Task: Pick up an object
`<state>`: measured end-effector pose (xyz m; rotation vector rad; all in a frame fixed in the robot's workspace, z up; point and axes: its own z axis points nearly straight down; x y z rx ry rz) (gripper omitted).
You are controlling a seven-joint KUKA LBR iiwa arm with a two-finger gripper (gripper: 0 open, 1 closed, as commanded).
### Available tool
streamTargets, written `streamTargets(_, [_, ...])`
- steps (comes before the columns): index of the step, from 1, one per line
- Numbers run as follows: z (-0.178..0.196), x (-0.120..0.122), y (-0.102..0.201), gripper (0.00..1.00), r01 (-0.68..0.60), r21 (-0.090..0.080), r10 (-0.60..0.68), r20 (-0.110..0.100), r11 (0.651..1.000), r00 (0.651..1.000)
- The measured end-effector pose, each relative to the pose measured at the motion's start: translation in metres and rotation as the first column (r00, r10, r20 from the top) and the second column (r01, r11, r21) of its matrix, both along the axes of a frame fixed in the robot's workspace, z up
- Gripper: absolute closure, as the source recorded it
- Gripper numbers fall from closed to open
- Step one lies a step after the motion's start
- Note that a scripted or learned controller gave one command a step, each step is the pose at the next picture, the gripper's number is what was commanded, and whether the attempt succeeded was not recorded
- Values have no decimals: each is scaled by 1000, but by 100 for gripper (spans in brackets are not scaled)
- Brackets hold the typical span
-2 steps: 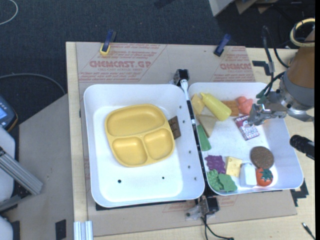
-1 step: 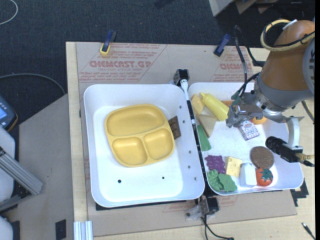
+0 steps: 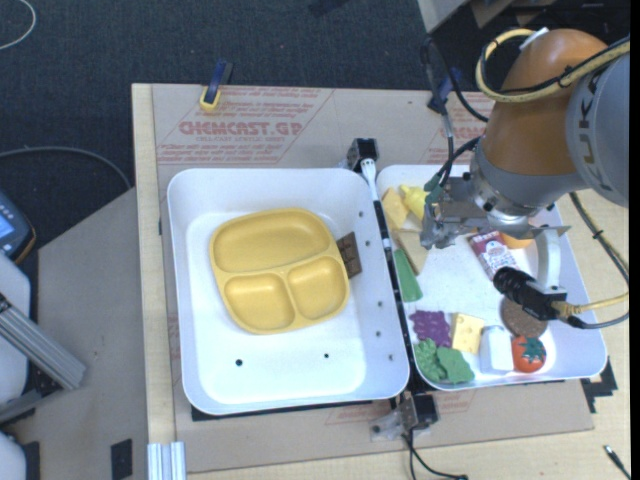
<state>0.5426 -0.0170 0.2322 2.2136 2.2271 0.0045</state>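
- Camera view: the arm point(image 3: 545, 118) hangs over the right bin point(image 3: 590, 353); its gripper point(image 3: 440, 230) sits low at the bin's far left, though whether it is parted or closed I cannot tell.
- Toy foods lie along the bin's near edge: purple grapes point(image 3: 431, 324), cheese point(image 3: 466, 332), tomato point(image 3: 529, 353).
- A yellow divided plate point(image 3: 279, 268) rests in the left bin point(image 3: 200, 368).
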Motion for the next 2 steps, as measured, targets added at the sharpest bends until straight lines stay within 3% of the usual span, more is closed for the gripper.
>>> streamTargets(1, [-1, 5, 47, 100, 1, 0, -1, -1, 1000, 1000])
streamTargets(2, [-6, 12, 51, 100, 4, -2, -4, -1, 1000, 1000])
